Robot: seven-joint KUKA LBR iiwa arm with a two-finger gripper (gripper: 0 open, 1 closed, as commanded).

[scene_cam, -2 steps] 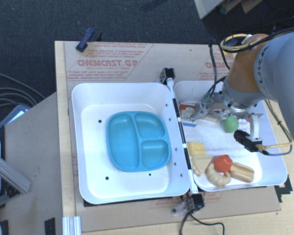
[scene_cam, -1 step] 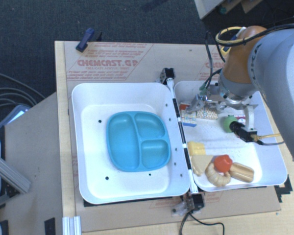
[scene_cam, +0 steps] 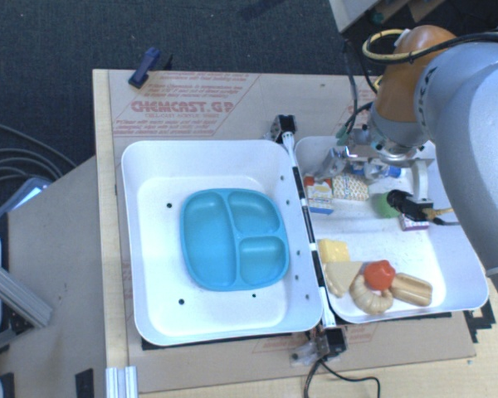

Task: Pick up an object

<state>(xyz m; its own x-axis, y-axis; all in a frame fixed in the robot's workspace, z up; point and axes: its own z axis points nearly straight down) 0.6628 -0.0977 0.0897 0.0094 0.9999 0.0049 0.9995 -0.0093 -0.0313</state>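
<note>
Camera view: pincer (scene_cam: pixel 367 162) low over the far end of the right bin (scene_cam: pixel 458 247).
Pincer state: cannot tell; its tip is lost among cables and clutter.
Nearest thing: small patterned packet (scene_cam: pixel 350 188), just near-left of the pincer, long axis left to right.
Beside it: red-and-white box (scene_cam: pixel 318 196) to the left, green piece (scene_cam: pixel 385 203) to the right.
Farther off: toy food (scene_cam: pixel 380 285) at the near end; blue tray (scene_cam: pixel 233 239) in the left bin (scene_cam: pixel 149 222).

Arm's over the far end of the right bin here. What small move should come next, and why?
Probably a short descent straight down. The gripper hangs at the far end of the right bin, right above the small carton and patterned packet, with nothing visibly between its jaws. The food pieces nearer the camera, like the red piece, would need a longer move.
</note>
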